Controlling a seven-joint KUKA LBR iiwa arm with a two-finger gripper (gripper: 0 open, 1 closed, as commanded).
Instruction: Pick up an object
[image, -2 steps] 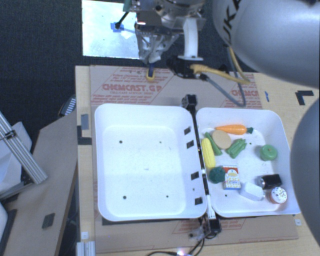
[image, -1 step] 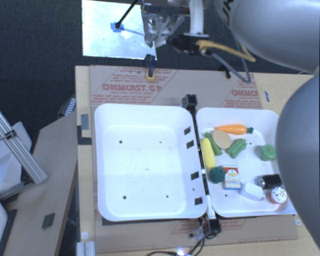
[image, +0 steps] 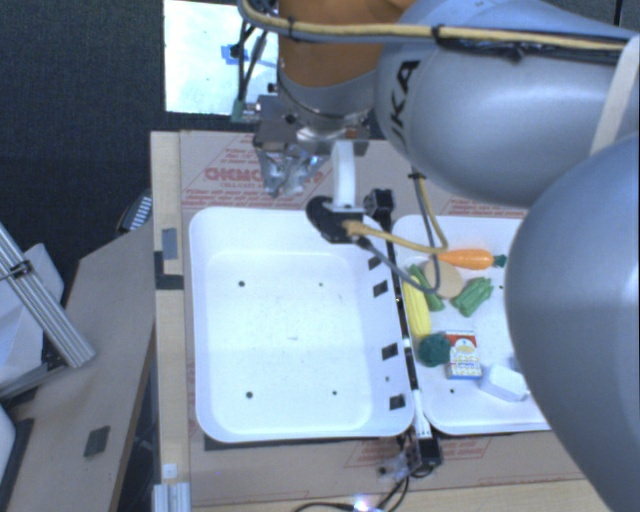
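My gripper (image: 288, 176) hangs over the cardboard just beyond the far rim of the left bin (image: 215, 330), with nothing seen in it. The objects lie in the right bin (image: 480, 420): an orange carrot (image: 466, 258), a green pod (image: 473, 296), a yellow corn cob (image: 417, 311), a dark green broccoli piece (image: 434, 348), a small red and white box (image: 462, 357) and a white piece (image: 504, 383). The grey arm hides the right part of that bin.
A black cable loop with a yellow hose (image: 335, 220) hangs over the far corner between the bins. A black-marked divider strip (image: 395, 330) runs between them. A cardboard sheet (image: 225, 165) lies under both bins, and a metal rail (image: 45, 315) sits at left.
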